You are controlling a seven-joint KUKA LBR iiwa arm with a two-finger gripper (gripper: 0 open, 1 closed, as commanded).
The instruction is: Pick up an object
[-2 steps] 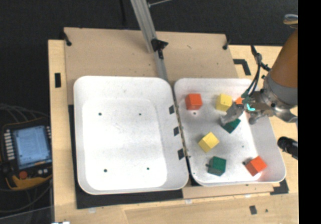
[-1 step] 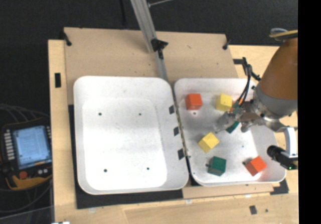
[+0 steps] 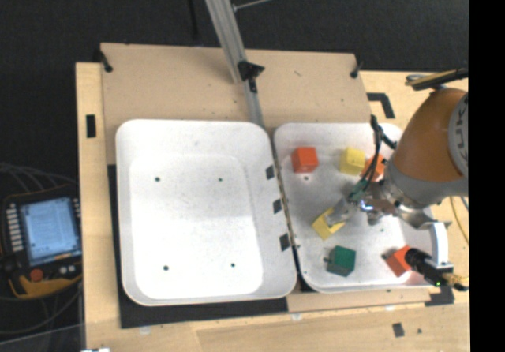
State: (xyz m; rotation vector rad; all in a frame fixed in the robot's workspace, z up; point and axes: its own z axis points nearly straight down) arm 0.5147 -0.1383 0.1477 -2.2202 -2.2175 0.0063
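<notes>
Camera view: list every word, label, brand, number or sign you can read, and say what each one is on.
"KU": dark letters running down the orange band of the arm, cut off at the picture's edge.
Pendant screen left of the bench: lit, its text too small and blurred to read.
Blocks and bins: no markings that I can make out.

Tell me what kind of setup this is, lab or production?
Likely a robotics lab bench for grasping trials, not production. Two shallow white bins sit on a plywood bench, the right one scattered with toy-like coloured blocks such as an orange block and a green block. A teach pendant lies beside it.
</notes>
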